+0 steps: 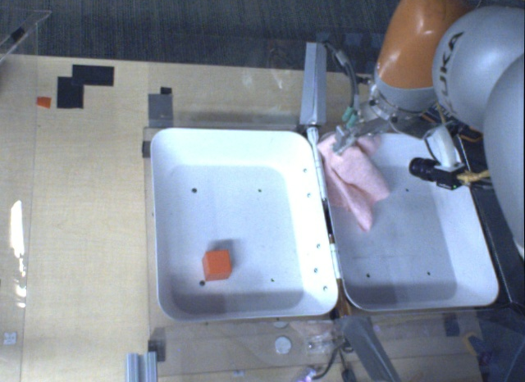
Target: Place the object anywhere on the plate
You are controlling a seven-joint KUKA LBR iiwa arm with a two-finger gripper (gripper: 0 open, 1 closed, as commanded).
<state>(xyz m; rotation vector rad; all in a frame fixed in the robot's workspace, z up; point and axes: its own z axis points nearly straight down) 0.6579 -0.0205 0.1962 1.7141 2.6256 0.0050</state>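
On the pale wooden table (pixel 82 208), 2 white bins (pixel 238 159) sit side by side, the pincer (pixel 351 130) clamped on a pink cloth (pixel 354 179).

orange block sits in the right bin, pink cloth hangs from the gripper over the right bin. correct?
Not quite. The camera view shows the orange block in the left bin, near its front. The rest stands: the pink cloth hangs from the gripper over the right bin, by its left wall.
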